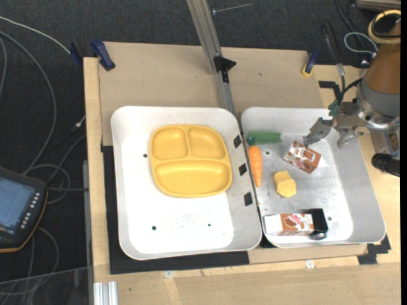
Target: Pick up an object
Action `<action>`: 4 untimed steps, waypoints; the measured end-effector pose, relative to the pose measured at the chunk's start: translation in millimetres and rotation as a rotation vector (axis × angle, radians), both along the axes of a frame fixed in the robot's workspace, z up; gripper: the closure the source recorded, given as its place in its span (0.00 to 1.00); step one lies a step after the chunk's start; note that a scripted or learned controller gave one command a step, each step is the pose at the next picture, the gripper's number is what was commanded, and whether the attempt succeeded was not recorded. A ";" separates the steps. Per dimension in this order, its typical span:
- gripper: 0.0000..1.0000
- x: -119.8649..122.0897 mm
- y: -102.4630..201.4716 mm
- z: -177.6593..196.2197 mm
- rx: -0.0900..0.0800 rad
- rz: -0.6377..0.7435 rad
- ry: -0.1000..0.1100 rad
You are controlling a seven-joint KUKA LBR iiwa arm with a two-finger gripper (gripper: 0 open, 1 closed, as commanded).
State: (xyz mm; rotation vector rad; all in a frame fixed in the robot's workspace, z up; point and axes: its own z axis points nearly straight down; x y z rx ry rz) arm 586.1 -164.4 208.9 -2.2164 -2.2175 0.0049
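Nearest my camera, along the bench's front edge, I've got bare plywood and a dark mat poking out under both bins. Moving up, the right bin carries a small carton lying flat against its front rim with a black piece at its right end, so that corner is tight. Just beyond it sits a yellow chunk with open floor around it, and to its left an orange carrot lies close along the bin's left wall, its green top stretched across farther back. I see a brown-and-white packet tilted mid-bin, and my gripper hangs just above and beyond it, fingers spread apart, nothing between them; one finger is near the packet's upper corner. Right half of that bin floor is clear running room. Over in the left bin, a yellow divided plate sits toward the back, front floor bare. Farther off, a metal post rises from the bench's rear, blue clamps grip the back corners, and cables trail over dark carpet.
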 end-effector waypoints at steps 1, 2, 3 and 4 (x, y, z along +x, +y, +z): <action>0.00 -6.5 -8.1 -54.6 0.000 -0.001 0.001; 0.00 -7.8 -16.9 -103.0 0.000 -0.001 0.001; 1.00 -5.5 -16.3 -88.5 0.000 0.000 -0.007; 1.00 -11.2 -14.6 -27.4 -0.004 0.001 -0.014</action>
